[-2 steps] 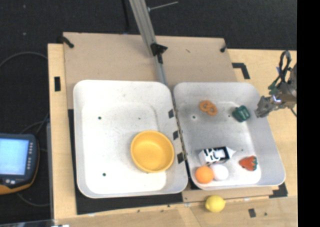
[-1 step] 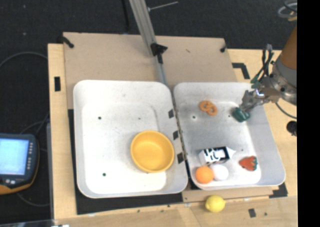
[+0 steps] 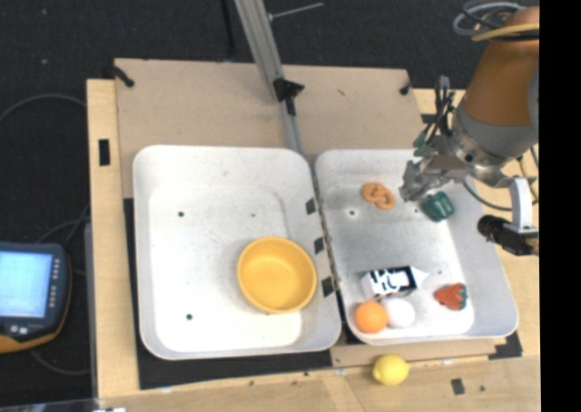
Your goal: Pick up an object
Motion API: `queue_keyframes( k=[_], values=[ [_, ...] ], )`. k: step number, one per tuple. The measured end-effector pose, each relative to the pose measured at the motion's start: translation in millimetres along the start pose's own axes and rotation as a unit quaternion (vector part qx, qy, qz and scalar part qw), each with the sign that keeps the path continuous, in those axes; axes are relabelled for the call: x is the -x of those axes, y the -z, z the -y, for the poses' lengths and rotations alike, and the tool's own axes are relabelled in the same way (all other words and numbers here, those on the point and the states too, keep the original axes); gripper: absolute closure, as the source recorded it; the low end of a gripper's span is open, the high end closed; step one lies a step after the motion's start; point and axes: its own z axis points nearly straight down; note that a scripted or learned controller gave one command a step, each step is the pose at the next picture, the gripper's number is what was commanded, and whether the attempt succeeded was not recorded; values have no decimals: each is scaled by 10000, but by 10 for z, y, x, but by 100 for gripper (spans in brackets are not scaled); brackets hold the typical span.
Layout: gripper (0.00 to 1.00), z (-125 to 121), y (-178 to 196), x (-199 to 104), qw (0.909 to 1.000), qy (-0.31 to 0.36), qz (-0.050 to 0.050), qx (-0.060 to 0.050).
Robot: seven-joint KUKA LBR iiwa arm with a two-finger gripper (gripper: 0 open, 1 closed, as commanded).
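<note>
1. Across the middle of the bench lay two shallow white bins side by side, the left bin and the right bin, their inner edges nearly touching.
2. From the right edge came the grey arm with its orange band, reaching down over the upper right part of the right bin.
3. A grey metal rail ran at a slant from the top of the view down to the gap between the bins.
4. A handheld screen unit sat off the bench at the far left, its display lit pale blue.
5. A yellow bowl stood upright in the lower right part of the left bin.
6. The gripper hung low in the right bin between a pretzel and a green object; whether it was wide or narrow could not be told.
7. A black-and-white carton lay in the lower part of the right bin.
8. The green object lay just right of the gripper, close to it.
9. An orange ball and a white ball sat touching at the bin's lower edge, just below the carton.
10. A lemon lay outside the bins on the bench's front strip.
11. A red object lay near the lower right corner of the right bin.
12. The pretzel, orange-brown, lay just left of the gripper.
</note>
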Motion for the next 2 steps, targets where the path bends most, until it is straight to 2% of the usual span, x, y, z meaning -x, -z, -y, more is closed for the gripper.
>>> queue_keyframes(
  k=[1, 2],
  values=[
    [100, -84, 57, -564, 10000, 8, -5, 15],
    [100, -125, 10, -993, 10000, -21, -1, -2]
  ],
)
